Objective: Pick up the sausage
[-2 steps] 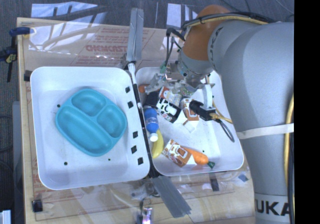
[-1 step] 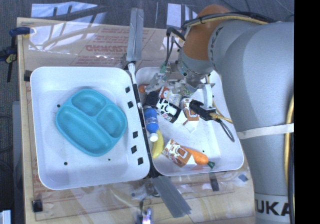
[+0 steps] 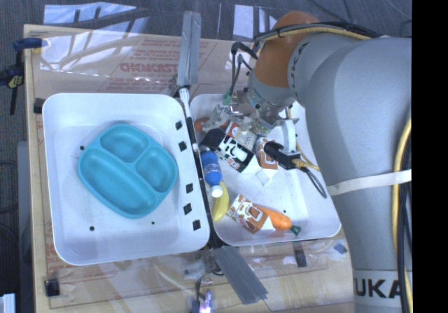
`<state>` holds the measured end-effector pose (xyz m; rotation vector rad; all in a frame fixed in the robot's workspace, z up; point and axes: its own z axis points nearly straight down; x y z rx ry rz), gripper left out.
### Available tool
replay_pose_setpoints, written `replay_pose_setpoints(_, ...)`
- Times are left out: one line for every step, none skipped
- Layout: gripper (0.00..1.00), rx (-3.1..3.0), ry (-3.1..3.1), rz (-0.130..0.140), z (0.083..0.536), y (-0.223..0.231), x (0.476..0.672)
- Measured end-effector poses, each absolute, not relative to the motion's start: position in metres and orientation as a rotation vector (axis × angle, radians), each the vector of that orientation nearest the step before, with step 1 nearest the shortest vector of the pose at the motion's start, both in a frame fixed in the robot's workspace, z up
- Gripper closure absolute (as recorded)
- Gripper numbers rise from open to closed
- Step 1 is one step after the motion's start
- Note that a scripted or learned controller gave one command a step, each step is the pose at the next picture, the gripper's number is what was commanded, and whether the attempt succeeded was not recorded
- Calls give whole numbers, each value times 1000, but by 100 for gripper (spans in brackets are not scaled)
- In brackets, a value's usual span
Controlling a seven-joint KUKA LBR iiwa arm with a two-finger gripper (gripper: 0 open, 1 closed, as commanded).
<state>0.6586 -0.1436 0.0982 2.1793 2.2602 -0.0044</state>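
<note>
- My arm (image 3: 336,94) reaches in from the right, its orange band (image 3: 280,59) above the far end of the right bin (image 3: 318,224).
- The jaws are low over the clutter in that bin's far half. The wrist hides them, so I cannot tell whether they are wide, narrow or holding anything.
- A small reddish-brown piece in the right bin's far left corner looks like the sausage (image 3: 201,124). It lies just left of the wrist, by the wall between the bins, though I am not sure of it.
- A black-and-white box (image 3: 234,150) sits under the wrist.
- A blue bottle (image 3: 210,167) lies along the dividing wall, with a banana (image 3: 219,203) just below it.
- A printed packet (image 3: 248,213) and a carrot (image 3: 278,220) lie touching at the near edge.
- The left bin (image 3: 63,122) holds a blue divided plate (image 3: 126,168).
- Both bins rest on the worktop (image 3: 105,59).
</note>
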Motion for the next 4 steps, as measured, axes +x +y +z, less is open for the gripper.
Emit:
replay_pose_setpoints(100, 2170, 2264, -4, 108, -143, 660)
replay_pose_setpoints(0, 2170, 2265, -4, 108, -142, 660)
replay_pose_setpoints(0, 2033, 2383, -4, 98, -123, 659)
replay_pose_setpoints(100, 2030, 2390, -4, 108, -122, 660)
